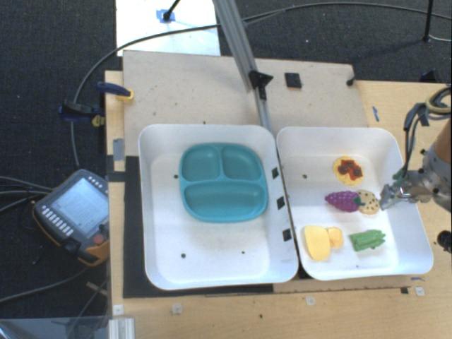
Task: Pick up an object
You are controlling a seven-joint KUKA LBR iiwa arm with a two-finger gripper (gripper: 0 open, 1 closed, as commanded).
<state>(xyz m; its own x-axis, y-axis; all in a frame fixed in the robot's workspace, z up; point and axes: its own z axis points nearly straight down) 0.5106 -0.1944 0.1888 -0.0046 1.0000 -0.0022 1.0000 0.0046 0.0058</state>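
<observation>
Toy food sits in the right bin point(406, 182): pizza point(349, 167) at the far side, grapes point(342, 200) in the middle with a cookie point(367, 202) touching them on the right, a yellow piece point(317, 243) near the front with a smaller orange-yellow piece point(335, 238) touching its right side, and a green piece point(367, 240) further right.

Tool point(390, 196) is low over the right bin's right side, just right of the cookie, tip close to it. Contact can't be judged from this angle. Whether it is open or closed can't be told; nothing is visibly gripped.

Arm point(434, 171) enters from the right edge, cables looped above the wrist.

Left bin point(159, 210) holds a teal divided plate point(224, 182), three compartments, lying flat toward the far half.

Bench point(212, 83): clamps on the far-left edge. A metal pole point(236, 34) slants down to the bins' far junction. A teach pendant point(74, 214) lies on the floor at left.
</observation>
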